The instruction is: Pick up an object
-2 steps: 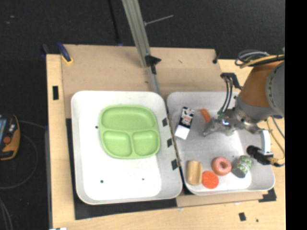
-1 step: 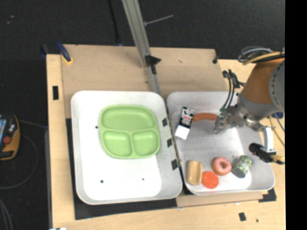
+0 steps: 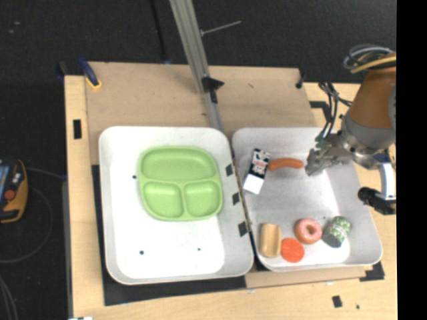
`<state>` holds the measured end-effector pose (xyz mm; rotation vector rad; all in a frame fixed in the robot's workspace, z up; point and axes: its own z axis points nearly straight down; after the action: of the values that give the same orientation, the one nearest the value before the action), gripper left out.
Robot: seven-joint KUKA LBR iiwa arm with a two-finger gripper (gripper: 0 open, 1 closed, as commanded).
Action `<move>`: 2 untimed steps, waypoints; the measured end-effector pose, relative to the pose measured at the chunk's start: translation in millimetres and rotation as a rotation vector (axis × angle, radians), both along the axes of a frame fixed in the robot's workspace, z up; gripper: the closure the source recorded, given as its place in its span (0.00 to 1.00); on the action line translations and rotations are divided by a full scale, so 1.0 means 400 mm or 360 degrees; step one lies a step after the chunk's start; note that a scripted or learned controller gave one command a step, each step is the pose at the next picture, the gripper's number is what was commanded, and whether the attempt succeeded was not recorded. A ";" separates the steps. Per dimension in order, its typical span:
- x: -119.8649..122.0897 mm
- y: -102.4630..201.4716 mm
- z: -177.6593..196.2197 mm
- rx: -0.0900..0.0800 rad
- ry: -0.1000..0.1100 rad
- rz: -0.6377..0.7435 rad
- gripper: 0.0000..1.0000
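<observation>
The right bin (image 3: pixel 313 192) holds several small objects. An orange carrot-like stick (image 3: pixel 285 165) lies near its top, next to a small black and white box (image 3: pixel 257 171). Along the front edge sit a tan cylinder (image 3: pixel 269 239), a red-orange round piece (image 3: pixel 291 250), a pink doughnut (image 3: pixel 308 230) and a green and white lump (image 3: pixel 337 231). My gripper (image 3: pixel 316 165) hangs low over the right bin, just right of the carrot's end. I see nothing held in it.
The left bin (image 3: pixel 120 245) carries a green divided plate (image 3: pixel 180 182). A grey metal post (image 3: pixel 193 45) leans over the bench behind the bins. Cables (image 3: pixel 363 55) loop above the arm at the right edge.
</observation>
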<state>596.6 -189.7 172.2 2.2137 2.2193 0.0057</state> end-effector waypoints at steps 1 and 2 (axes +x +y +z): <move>0.003 -0.004 0.116 0.0000 0.0002 0.0001 1.00; -0.024 0.142 0.117 0.0004 0.0008 0.0006 1.00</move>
<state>587.1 -132.8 218.8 2.2134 2.2274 0.0028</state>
